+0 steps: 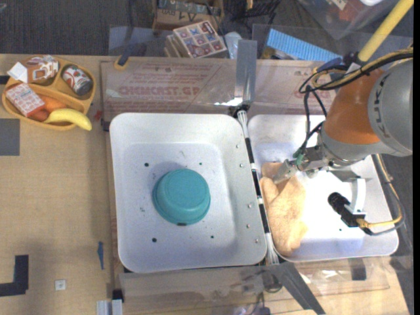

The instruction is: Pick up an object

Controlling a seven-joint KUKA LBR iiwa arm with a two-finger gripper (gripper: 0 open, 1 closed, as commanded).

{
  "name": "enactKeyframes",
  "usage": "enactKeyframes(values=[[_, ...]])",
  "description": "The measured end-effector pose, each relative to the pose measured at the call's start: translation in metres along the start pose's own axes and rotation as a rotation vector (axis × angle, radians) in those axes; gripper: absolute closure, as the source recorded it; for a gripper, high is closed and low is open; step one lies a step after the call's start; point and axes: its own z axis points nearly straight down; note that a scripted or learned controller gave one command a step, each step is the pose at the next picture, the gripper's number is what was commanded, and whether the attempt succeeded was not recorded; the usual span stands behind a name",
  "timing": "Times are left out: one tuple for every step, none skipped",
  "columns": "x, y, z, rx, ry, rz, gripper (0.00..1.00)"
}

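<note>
A teal bowl (pixel 182 196) lies upside down in the middle of the left white bin (pixel 131 136). A tan, floppy cloth-like thing (pixel 285 212) lies along the left wall of the right white bin (pixel 275 130). My gripper (pixel 287 170) is low in the right bin, at the upper end of the tan thing and touching or just above it. The grey arm with its orange band (pixel 351 120) reaches in from the right above the bin.
An orange tray (pixel 13 104) with toy food and a banana (pixel 69 117) sits on the bench at far left. Cardboard and boxes (pixel 197 38) stand behind the bins. A narrow ridge (pixel 252 176) separates the two bins.
</note>
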Motion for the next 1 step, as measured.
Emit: enactKeyframes(values=[[-0.0625, -0.0029, -0.038, 0.01, 0.0, -0.189, 0.0]])
